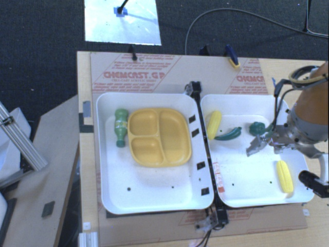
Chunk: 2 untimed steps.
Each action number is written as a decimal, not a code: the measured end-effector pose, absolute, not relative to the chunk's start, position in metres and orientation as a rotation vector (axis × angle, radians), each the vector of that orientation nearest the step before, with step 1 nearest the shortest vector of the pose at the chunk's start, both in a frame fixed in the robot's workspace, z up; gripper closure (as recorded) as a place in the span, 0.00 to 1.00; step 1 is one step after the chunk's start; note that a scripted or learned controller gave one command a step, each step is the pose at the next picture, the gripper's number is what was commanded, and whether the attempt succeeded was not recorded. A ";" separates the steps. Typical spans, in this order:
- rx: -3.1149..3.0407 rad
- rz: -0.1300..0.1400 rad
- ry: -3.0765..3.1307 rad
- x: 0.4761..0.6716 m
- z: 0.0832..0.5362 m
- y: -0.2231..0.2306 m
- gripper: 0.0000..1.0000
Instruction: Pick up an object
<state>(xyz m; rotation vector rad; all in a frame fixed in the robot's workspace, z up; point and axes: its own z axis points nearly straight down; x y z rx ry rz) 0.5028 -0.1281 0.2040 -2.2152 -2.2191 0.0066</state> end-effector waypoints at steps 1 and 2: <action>-2.218 -0.001 -2.226 0.505 0.208 -0.128 0.00; -2.217 0.003 -2.221 0.498 0.151 -0.121 0.00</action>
